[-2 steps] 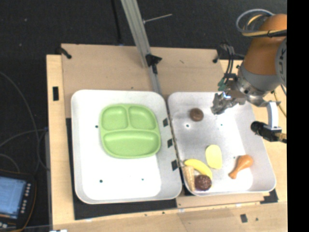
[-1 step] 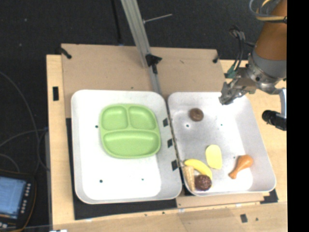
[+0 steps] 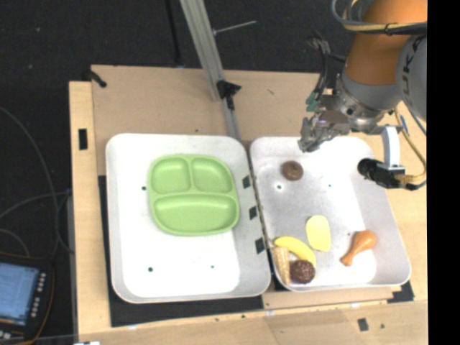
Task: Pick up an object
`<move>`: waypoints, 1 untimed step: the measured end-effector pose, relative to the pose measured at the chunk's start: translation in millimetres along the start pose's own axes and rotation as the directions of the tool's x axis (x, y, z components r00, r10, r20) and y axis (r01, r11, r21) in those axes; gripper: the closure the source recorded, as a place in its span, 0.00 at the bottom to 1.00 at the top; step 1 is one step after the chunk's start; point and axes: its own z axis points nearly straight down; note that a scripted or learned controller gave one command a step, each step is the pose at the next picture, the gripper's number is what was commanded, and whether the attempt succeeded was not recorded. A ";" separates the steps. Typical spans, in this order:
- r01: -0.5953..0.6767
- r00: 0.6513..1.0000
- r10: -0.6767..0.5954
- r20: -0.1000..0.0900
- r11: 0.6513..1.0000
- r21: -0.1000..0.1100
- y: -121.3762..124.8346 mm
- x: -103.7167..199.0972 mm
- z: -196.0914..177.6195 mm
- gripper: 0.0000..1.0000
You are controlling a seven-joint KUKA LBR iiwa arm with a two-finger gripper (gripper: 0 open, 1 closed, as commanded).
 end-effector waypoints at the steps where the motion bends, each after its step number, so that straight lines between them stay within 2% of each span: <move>1: 0.000 1.000 0.000 -0.001 1.000 0.003 -2.7 56.4 19.1 1.00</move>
